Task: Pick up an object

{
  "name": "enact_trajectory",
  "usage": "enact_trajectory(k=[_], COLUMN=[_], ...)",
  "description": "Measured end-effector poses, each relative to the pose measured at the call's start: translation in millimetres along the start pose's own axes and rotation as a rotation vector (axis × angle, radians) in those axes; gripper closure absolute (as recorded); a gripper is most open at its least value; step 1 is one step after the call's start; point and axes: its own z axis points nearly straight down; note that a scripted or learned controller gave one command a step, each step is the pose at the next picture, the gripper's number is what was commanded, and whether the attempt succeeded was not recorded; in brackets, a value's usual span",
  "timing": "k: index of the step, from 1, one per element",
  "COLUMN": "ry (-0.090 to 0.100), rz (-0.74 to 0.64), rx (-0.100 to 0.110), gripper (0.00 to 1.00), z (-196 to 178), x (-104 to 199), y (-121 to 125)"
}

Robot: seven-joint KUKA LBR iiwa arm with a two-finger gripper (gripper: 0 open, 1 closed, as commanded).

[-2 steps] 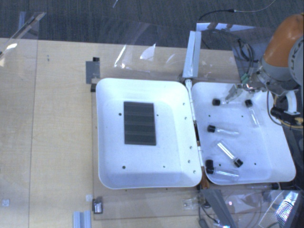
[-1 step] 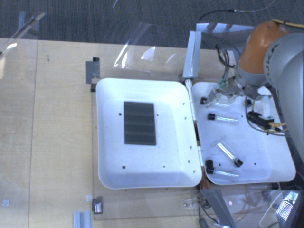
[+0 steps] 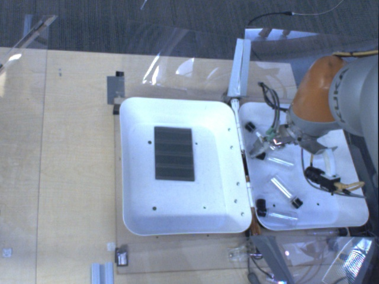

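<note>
Tool [image 3: 262,144] stands over the upper left part of the right bin [image 3: 334,212], right of centre in the frame. It hangs at the end of the grey arm [image 3: 355,93], which comes in from the right edge with its orange band [image 3: 315,96] just above the wrist. From this angle you cannot tell whether the tool is released or clenched, nor whether it touches the bin floor.

Closest to it you have a small black piece [image 3: 250,126], just up and left of the tool near the bin's left wall. A clear tube [image 3: 282,160] lies just below and right of the tool, nearly level across the frame. Lower down, a second clear tube [image 3: 279,187] lies on a slant near the middle of the bin. A third clear tube [image 3: 283,216] rests along the bottom rim. Between those last two, to the right, sits another black piece [image 3: 296,203]. A further black bit [image 3: 260,206] sits at the bin's lower left edge. All of these lie loose on the white floor, apart from one another.

Across the divide, the left bin [image 3: 137,203] fills the centre of the frame and holds a dark ridged slab [image 3: 174,153], lying flat and upright in the picture, well apart from the tool. Both bins rest on the pale wooden table [image 3: 59,158], which runs out to the left edge.
</note>
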Motion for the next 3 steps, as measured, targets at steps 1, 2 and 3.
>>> enact_trajectory(k=[1,2,3], ry=[-0.005,0.002,0.007], rz=[-0.001,-0.044,-0.159], rx=[-0.012,0.007,0.028], gripper=[1.0,1.0,1.0], z=[-14,-39,-81], x=[-1,-41,-15], y=[4,2,58])
